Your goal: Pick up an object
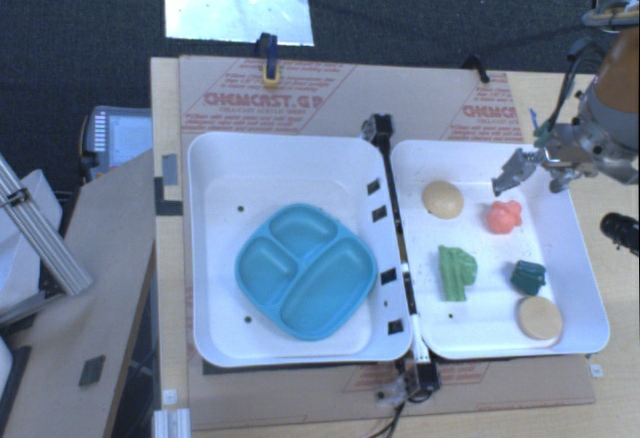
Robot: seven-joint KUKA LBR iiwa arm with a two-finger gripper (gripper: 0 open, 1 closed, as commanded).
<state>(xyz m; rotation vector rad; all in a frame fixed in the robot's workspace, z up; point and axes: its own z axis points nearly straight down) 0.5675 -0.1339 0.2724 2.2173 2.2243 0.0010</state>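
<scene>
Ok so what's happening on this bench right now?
A robot arm reaches in from the right, its hand hovering over the far side of the right bin, just above a pinkish-orange toy. Nothing shows between its fingers. Also lying in that bin are a tan round piece, a green leafy toy, a dark teal item and a beige disc. The left bin holds a blue divided plate.

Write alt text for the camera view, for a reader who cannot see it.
A grey robot arm's gripper hangs over the right white bin, above an orange-red object. That bin also holds a beige round object, a green piece, a dark teal object and a tan disc. The left bin holds a blue divided plate.
</scene>
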